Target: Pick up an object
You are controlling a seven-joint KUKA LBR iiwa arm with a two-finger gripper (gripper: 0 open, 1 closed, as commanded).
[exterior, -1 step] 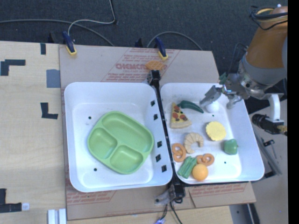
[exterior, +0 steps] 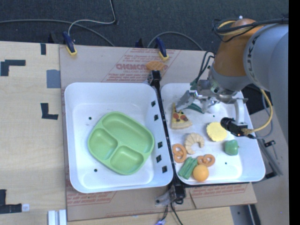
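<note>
Two white bins [exterior: 75,125]; one green divided plate [exterior: 121,142]; two pretzels [exterior: 179,152]; one pizza slice [exterior: 180,120]; one croissant [exterior: 194,141]; one orange [exterior: 200,173].

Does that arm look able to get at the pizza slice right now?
Probably yes. The gripper hangs just above the pizza slice, which lies flat in the right bin with nothing on it.

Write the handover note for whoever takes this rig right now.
Gripper: open, low in the right bin, fingers spread just above the pizza slice, holding nothing.
Right bin: pizza slice, croissant, yellow round piece, green pepper, two pretzels, green bean pod, orange.
Left bin: green divided plate.
Done: approach. Left: close on an object and lift.
</note>
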